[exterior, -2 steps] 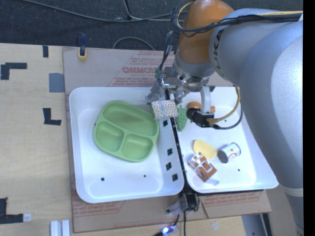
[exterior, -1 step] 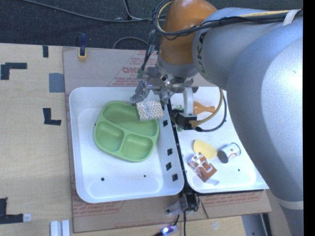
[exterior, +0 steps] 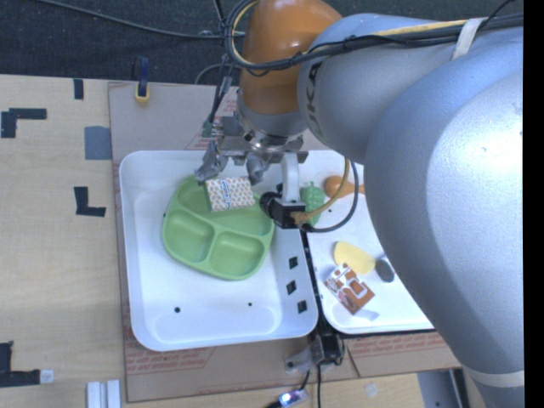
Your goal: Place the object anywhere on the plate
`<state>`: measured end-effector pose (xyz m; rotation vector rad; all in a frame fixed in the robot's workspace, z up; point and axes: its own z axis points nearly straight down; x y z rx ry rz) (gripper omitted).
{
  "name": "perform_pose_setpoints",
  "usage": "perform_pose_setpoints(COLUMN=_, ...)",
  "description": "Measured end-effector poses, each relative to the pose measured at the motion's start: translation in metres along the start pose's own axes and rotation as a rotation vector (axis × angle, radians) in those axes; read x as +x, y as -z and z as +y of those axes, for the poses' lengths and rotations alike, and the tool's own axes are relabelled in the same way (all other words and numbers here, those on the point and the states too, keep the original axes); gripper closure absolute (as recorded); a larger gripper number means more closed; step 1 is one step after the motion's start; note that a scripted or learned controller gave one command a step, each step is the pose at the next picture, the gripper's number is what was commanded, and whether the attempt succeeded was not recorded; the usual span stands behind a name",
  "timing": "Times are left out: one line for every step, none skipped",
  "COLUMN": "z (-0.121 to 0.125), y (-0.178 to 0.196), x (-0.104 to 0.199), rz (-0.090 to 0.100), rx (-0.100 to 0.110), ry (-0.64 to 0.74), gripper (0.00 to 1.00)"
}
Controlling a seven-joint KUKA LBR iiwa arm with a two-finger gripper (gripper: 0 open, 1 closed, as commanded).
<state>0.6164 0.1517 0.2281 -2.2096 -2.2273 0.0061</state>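
Nearly finished by the look of it: small patterned packet (exterior: pixel 230 194) at the far edge of the green divided plate (exterior: pixel 219 236) in the left bin (exterior: pixel 153 313), apparently pinched between gripper (exterior: pixel 229 167) fingers narrowly parted, release and retreat left.

Yellow piece (exterior: pixel 354 257) lies in right bin (exterior: pixel 399 320); orange-white item (exterior: pixel 350 288) just below it.

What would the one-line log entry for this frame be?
pincer: over plate | patterned box: at pincer tips, over green divided plate | plate: left bin | placement: unconfirmed
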Motion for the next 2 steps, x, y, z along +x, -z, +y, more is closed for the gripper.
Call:
perform_pose_setpoints(z=-0.0209, y=-0.0006, x=0.0467, rz=-0.002, rx=0.002, ry=-0.001, gripper=1.00)
perform_pose_setpoints(z=-0.0199, y=-0.0006, x=0.0439, rz=-0.003, rx=0.001, ry=-0.004, gripper=0.00)
